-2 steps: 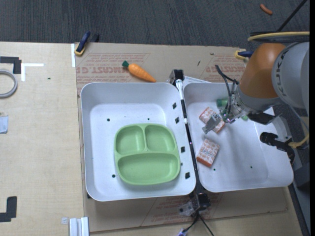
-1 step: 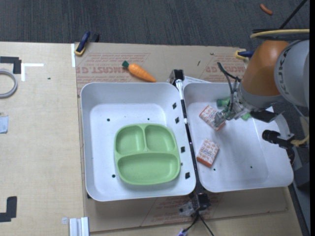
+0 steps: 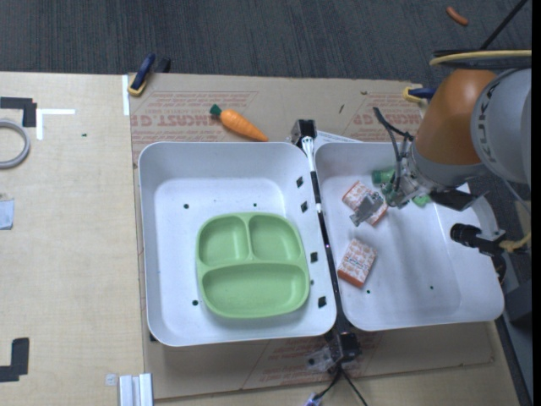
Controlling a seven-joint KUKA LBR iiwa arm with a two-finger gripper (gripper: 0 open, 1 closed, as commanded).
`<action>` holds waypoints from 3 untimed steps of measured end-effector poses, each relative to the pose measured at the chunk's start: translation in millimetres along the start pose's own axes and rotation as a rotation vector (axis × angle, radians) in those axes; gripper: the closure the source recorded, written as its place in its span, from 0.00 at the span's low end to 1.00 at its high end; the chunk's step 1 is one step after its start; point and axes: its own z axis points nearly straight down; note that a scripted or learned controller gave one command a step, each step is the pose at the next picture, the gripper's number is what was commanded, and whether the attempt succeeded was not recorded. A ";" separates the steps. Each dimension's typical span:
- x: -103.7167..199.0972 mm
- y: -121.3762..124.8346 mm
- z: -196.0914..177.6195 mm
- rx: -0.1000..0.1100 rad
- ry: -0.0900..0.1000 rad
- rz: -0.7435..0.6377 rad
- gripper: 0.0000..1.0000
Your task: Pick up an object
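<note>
Looking down from the camera view, we see the gripper [image 3: 369, 211] low in the right bin [image 3: 439, 299], over a small red-and-white packet [image 3: 357, 196]; we cannot tell its state. We should centre on the packet before lifting. A second packet [image 3: 357, 262] lies near. Reversed print on the cardboard [image 3: 279, 100] stays unreadable.

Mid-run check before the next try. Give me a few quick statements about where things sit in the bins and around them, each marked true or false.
1. The green divided plate lies in the left bin. True.
2. The toy carrot lies in the right bin. False: it lies on the cardboard behind the left bin.
3. Two small red-and-white boxes, one nearer the front and one by the gripper, lie in the right bin. True.
4. The plate holds a box. False: its compartments are bare.
</note>
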 end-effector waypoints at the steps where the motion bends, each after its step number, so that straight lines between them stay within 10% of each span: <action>1: -2.6 26.3 16.9 0.013 0.010 0.236 0.00; 2: -3.1 26.7 6.9 0.012 0.008 0.233 1.00; 3: 79.1 45.2 -134.2 0.013 0.010 0.210 1.00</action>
